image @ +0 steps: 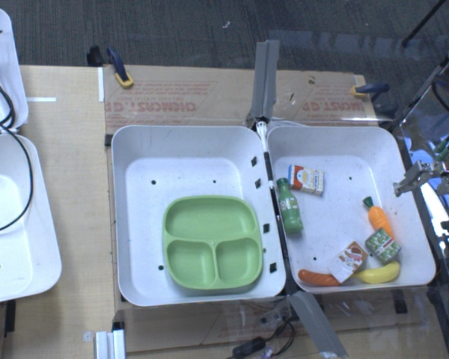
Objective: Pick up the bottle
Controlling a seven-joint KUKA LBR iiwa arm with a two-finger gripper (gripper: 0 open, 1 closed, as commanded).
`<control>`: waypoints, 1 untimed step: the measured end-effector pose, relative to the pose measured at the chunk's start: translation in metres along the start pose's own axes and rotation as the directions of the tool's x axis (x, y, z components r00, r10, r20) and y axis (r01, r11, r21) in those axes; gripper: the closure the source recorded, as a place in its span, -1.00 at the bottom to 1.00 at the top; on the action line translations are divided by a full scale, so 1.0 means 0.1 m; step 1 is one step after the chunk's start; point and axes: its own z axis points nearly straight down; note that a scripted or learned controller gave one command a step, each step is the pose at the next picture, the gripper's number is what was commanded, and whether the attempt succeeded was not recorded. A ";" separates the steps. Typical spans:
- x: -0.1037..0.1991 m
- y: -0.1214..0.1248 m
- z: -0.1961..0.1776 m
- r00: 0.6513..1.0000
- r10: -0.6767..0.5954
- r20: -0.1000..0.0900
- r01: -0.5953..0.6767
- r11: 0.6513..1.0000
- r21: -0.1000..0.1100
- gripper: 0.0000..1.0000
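Camera view: the small green plastic bottle [289, 206] lies on its side in the right-hand shallow white bin [337, 144], close against that bin's left wall, cap end pointing away from the camera. At the bin's right rim sits what looks like the grey metal gripper [413, 179], well apart from the bottle; whether it is spread or closed cannot be told at this size, and nothing shows in its grasp.

To do the pick well, I judge the gripper should cross the bin, turn so its closing line runs across the bottle's narrow body, and come down over the middle. The wall leaves little room on that side, so one side of the grasp may catch the rim.

Counted: one bottle, one red-and-white carton [307, 179] just beside it, one brown-and-white carton [350, 260], one orange toy carrot [377, 217], one small green packet [382, 245], one yellow toy banana [379, 274], one red sausage-shaped toy [319, 278]. The left-hand white bin [135, 155] bears one green three-compartment plate [212, 241]. Two bins in all.
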 end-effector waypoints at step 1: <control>0.83 -0.21 0.96 0.998 -0.067 -0.001 0.067 0.998 0.001 -1.00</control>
